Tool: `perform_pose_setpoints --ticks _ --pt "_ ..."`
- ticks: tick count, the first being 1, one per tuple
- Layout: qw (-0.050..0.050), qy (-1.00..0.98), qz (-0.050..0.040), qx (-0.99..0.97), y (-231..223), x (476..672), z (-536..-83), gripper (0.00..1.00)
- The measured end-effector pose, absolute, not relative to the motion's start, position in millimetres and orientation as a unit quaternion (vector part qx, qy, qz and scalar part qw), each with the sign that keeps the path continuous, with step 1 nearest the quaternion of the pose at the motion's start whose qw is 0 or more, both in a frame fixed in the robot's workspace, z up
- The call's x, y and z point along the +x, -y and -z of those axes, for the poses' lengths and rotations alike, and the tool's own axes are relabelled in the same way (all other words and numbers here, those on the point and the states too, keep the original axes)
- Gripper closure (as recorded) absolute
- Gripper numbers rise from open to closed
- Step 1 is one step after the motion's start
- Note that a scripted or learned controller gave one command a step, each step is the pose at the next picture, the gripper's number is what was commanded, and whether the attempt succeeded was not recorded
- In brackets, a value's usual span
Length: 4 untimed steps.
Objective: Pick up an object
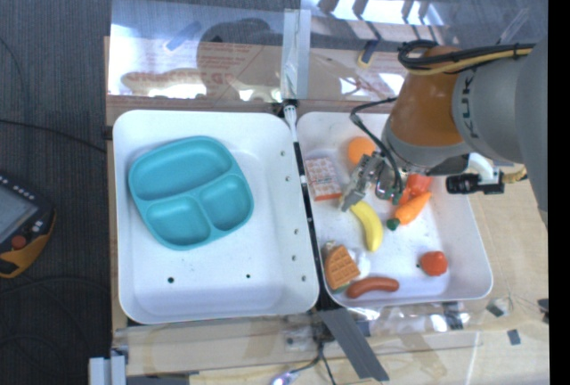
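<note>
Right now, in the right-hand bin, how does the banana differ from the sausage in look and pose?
The banana is yellow; the sausage is reddish brown. The banana lies nearly lengthwise down the view, mid-bin, just below the gripper; the sausage lies crosswise near the bin's front edge, beside a waffle-like piece. The banana is curved and tapers at its ends; the sausage is straighter with rounded ends. Both are small elongated toy foods lying flat in the right bin.

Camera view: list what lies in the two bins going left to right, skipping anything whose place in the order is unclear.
Blue divided plate → snack packet → waffle piece → banana → carrot → tomato.
</note>
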<state>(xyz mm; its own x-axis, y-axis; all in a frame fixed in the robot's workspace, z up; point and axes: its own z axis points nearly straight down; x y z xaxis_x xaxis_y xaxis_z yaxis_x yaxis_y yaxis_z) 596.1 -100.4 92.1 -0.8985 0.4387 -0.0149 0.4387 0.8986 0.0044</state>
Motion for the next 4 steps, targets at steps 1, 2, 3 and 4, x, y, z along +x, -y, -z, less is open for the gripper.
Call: perform_pose_setpoints --ticks 1,2,3,4 --pt "0.0 -0.914 0.0005 0.405 100.8 484.0 -113.1 1.0" --pt "0.0 -0.843 0.0013 0.537 38.8 509.7 -217.7 1.0" --pt "0.0 -0.912 0.0014 0.41 90.4 542.2 -183.4 1.0" --pt "0.013 -0.944 -0.0032 0.331 118.5 511.4 -106.5 1.0"
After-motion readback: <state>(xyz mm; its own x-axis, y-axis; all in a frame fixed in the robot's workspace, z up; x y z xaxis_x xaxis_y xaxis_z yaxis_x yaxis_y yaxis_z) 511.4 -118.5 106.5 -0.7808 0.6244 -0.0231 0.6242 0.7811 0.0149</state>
